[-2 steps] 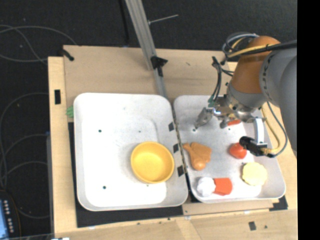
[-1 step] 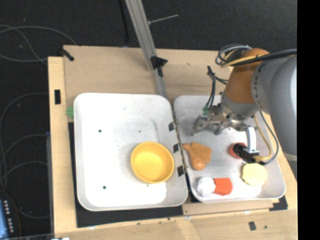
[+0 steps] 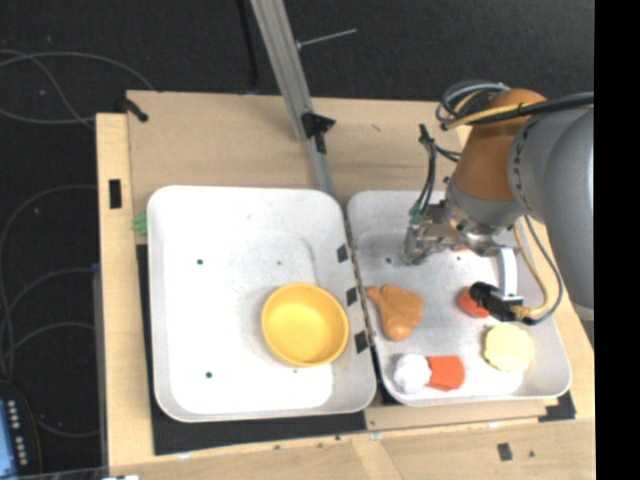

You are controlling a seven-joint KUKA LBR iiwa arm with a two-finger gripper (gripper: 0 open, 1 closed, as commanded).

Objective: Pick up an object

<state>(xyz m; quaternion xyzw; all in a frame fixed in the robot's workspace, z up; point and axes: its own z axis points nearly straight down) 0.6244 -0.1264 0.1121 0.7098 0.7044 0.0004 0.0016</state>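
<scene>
Gripper (image 3: 414, 251) over right bin (image 3: 385, 218); fingertips seemingly bare, indistinct.

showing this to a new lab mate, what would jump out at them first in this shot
Probably the yellow bowl, sitting alone near the front right corner of the left bin. Next, the grey and orange arm reaching in from the right, its gripper low over the back of the right bin. In front of it lie small things: a tan lump, a white piece touching an orange block, and a pale yellow disc.

Yellow bowl (image 3: 304, 324), white bins (image 3: 180, 268), tan-orange lump (image 3: 397, 310), red-orange block (image 3: 446, 371), pale yellow disc (image 3: 507, 348)
</scene>
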